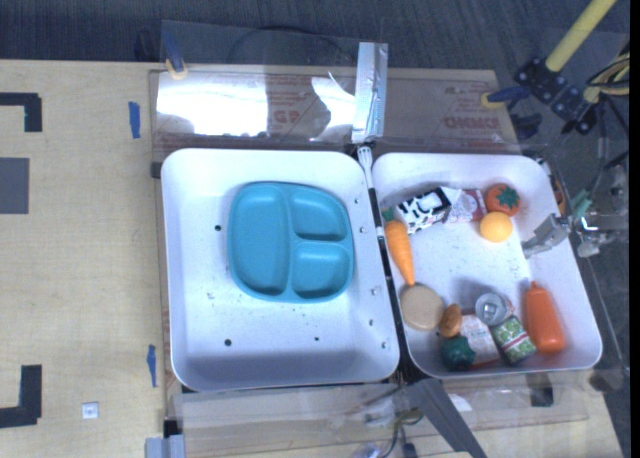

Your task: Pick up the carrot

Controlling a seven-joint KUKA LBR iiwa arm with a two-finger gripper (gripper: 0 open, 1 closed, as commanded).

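Carrot [400, 250]: we log it lying in the right bin [575, 291], along its left wall, above a tan round piece [421, 307]. Left bin [190, 246]: one blue divided plate [291, 241]. Pincer [565, 229]: at the right bin's right rim; grip state we cannot tell.

Carrot [400, 250]: orange, tapered, green-topped, lying flat just right of frame centre along the right bin's [520, 164] left wall, green end toward the top, tip pointing down.
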